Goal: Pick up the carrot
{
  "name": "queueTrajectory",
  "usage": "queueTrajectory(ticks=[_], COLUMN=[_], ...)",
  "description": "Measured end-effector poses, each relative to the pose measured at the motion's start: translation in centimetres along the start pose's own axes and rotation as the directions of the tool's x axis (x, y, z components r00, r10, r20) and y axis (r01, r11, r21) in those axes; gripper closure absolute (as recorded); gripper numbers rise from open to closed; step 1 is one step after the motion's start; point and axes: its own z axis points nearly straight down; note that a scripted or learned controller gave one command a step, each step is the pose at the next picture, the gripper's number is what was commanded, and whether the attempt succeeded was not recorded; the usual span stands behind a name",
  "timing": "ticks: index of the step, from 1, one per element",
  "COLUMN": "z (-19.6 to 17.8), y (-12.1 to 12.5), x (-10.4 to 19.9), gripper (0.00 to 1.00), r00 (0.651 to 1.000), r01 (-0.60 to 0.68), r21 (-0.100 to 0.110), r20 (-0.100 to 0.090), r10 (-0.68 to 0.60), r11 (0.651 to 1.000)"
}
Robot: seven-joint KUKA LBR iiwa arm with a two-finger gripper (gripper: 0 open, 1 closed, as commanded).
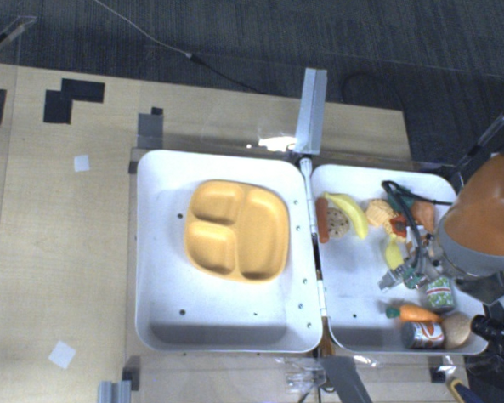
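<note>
The carrot (pixel 417 314) is a small orange piece with a green stub at its left end. It lies flat near the front of the right bin (pixel 358 271). My gripper (pixel 402 279) hangs over the right bin just behind the carrot, apart from it. It looks open, with nothing between its fingers. The orange band of the arm (pixel 489 215) covers the bin's far right side.
Around the carrot lie a dark can (pixel 423 335), a tan round item (pixel 458 330) and a green-labelled can (pixel 439 294). A banana (pixel 348 212), sausage (pixel 321 219), cookie (pixel 336 223) and other play food sit farther back. The left bin (pixel 161 233) holds a yellow divided plate (pixel 237 230).
</note>
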Motion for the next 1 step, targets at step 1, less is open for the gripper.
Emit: queueTrajectory(ticks=[1], z=[6.19], y=[-0.09], x=[-0.34], gripper=[1.0], r00=[0.933], r01=[0.361], r21=[-0.003], r20=[0.002], r10=[-0.361], r11=[0.933])
